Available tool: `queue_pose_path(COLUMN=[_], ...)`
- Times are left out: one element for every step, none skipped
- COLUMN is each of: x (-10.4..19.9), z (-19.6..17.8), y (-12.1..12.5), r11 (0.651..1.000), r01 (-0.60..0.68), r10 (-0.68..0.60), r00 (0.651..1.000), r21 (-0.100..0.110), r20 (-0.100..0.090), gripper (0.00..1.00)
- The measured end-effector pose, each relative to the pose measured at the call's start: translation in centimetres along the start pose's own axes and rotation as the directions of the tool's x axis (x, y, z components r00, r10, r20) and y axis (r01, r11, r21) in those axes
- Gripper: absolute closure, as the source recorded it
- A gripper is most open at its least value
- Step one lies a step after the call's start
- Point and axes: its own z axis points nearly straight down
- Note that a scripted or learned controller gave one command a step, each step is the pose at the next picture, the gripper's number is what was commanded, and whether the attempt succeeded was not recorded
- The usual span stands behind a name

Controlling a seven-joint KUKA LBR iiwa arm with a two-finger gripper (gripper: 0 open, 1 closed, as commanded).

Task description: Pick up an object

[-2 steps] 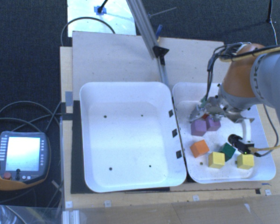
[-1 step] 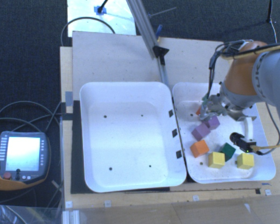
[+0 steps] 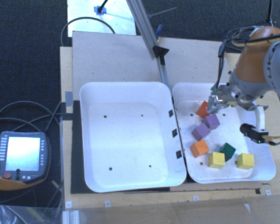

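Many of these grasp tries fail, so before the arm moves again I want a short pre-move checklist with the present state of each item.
1. Gripper over the right white bin: ok.
2. Gripper near a target: ok, it sits beside the orange-red block at the bin's upper left.
3. Object seen between the fingers: cannot tell.
4. Target free of neighbours: not ok, a purple cube lies close below it.
5. Other blocks reachable: ok, orange cube, yellow cube and dark green cube lie apart in the bin.
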Motion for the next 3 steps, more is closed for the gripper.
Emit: queue_pose_path(x=[-0.8,-0.8,4.2], z=[-6.1,-9.5,-7.9], y=[0.5,0.7,-0.9], r11=[1.0,1.0,1.0], r01=[0.001,0.002,0.006], r10=[-0.001,-0.002,-0.006], r00=[1.0,1.0,1.0], r21=[-0.003,0.0,0.006], r20=[0.001,0.0,-0.003], gripper=[1.0,1.0,1.0])
